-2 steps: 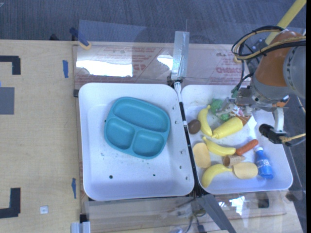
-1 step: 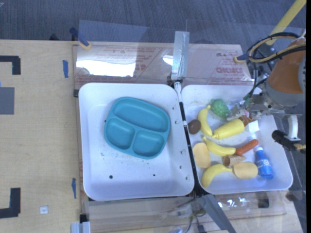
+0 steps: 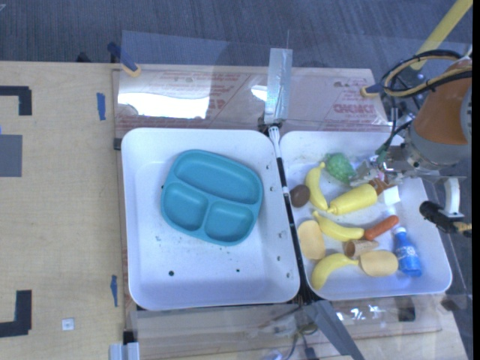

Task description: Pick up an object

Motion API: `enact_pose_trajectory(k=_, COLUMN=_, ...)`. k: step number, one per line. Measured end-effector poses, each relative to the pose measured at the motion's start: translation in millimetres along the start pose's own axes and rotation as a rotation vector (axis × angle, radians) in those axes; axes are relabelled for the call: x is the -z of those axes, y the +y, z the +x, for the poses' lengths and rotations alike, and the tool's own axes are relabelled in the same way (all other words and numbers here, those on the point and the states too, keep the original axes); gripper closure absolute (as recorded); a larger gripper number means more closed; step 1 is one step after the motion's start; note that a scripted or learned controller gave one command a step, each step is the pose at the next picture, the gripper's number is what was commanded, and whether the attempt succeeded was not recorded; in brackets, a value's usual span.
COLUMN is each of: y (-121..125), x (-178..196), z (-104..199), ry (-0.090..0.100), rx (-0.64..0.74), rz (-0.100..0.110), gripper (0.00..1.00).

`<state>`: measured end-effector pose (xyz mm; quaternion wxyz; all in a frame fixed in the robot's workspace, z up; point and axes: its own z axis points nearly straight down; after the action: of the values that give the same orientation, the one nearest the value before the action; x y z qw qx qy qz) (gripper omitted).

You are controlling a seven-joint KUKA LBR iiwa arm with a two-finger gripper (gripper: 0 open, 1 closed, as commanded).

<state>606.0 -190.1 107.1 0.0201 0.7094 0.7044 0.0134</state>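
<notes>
The right bin (image 3: 442, 276) holds a heap of toy foods. Among them are a yellow squeeze bottle (image 3: 352, 199), a green leafy piece (image 3: 339, 166), a brown ball (image 3: 300, 195), an orange carrot (image 3: 382, 227) and a blue bottle (image 3: 406, 250). Three bananas lie there too, at the left (image 3: 316, 190), in the middle (image 3: 337, 229) and at the front (image 3: 328, 267). My gripper (image 3: 384, 168) hangs low over the bin's far right part, just right of the green piece and above the yellow bottle's cap end. Nothing is visibly held.
The left bin (image 3: 150, 261) carries a blue divided plate (image 3: 212, 196). A tan pear-like piece (image 3: 311, 238) and a bread-coloured piece (image 3: 379, 262) lie near the right bin's front. Cables (image 3: 409, 73) loop above the wrist. A clear panel (image 3: 225, 96) stands behind both bins.
</notes>
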Motion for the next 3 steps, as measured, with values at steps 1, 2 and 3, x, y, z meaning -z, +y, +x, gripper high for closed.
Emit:
enact_pose_trajectory(k=1, y=3.9, x=14.7, z=-3.7, ry=-0.011, rx=0.001, rz=-0.010, gripper=1.00)
enact_pose_trajectory(k=2, y=3.2, x=13.6, z=-4.5, ry=-0.012, rx=0.001, rz=-0.008, gripper=0.00)
enact_pose_trajectory(k=3, y=20.0, x=-18.6, z=-13.1, ry=0.018, rx=0.097, rz=0.034, gripper=0.00)
